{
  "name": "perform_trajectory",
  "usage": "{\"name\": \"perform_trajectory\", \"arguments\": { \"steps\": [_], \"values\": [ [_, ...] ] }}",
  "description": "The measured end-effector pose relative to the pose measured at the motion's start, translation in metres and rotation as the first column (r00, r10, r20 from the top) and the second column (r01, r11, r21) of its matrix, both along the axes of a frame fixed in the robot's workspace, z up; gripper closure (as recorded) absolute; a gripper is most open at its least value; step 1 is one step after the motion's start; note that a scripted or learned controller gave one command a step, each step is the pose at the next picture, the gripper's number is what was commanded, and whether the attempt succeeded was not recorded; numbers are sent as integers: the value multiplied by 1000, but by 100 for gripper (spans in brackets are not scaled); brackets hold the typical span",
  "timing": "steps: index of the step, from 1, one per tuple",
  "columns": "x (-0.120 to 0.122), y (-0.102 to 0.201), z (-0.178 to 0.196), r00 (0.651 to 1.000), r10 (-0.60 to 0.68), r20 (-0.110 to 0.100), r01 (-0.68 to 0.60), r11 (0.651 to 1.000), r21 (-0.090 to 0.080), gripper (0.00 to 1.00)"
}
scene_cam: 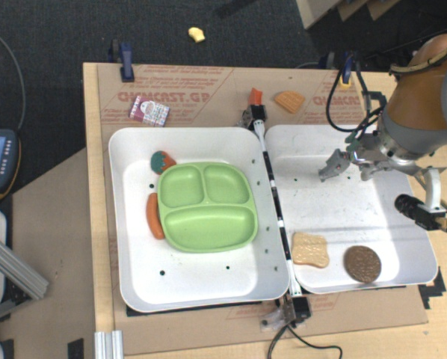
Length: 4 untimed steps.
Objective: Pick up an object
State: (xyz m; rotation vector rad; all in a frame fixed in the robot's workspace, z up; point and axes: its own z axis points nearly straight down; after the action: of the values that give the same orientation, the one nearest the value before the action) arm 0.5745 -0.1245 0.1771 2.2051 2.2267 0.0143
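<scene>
Your gripper (350, 164) sits over the upper part of the right white bin (313, 144), fingers spread apart, nothing between them. Candidates in that bin, along the near edge: a pale tan bread-slice-shaped piece (310, 250) and, just right of it, a round brown cookie-like disc (362, 263). Both are well apart from the gripper. Left white bin (134, 260) holds a green three-compartment plastic tray (206, 206), with an orange sausage-shaped item (155, 216) at its left edge and a small teal-and-orange object (162, 161) at its upper left corner.
</scene>
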Motion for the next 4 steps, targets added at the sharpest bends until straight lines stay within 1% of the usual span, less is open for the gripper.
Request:
{"name": "perform_trajectory", "arguments": {
  "steps": [1,2,3,4],
  "values": [
    [-89,-91,-31,1000,-19,-17,19,1000,-1,0],
    [-61,-53,75,1000,-4,2,4,1000,-5,0],
    [-97,-58,36,1000,-12,-16,12,1000,1,0],
    [-96,-65,-22,1000,-11,-17,11,1000,1,0]
  ]
}}
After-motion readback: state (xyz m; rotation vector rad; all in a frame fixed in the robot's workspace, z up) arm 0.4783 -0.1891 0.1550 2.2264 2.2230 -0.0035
